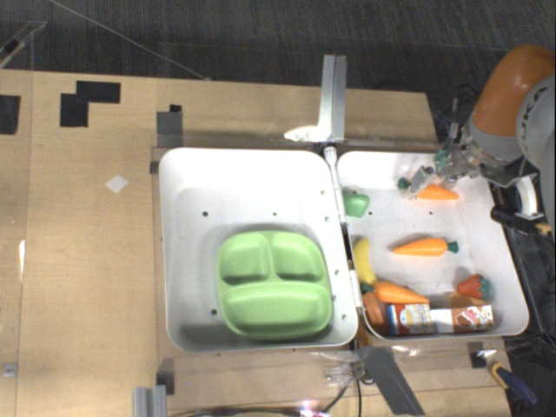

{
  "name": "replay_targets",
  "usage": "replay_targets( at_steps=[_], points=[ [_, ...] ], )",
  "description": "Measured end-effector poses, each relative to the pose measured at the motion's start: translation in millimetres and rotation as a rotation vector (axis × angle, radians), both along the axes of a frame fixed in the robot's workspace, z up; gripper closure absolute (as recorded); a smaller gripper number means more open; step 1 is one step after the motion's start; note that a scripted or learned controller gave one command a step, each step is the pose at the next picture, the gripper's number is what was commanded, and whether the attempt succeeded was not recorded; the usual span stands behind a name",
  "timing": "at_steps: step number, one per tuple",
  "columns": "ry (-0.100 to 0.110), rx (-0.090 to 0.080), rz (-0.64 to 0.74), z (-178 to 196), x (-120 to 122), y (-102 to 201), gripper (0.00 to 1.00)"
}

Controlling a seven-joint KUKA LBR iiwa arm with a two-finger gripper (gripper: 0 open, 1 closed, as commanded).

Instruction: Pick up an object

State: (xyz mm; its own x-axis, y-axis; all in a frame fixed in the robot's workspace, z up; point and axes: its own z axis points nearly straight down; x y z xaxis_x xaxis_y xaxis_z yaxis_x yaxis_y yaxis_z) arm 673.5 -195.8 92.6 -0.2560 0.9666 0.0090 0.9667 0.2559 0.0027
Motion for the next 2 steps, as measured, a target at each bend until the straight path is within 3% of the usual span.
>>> replay_targets(
  at_steps=[1,2],
  points=[
    [0.004,0.001,0.008,6,0,3,1.0],
    [-0.004,-0.008,-0.16,101,-3,81,1.0]
  ],
)
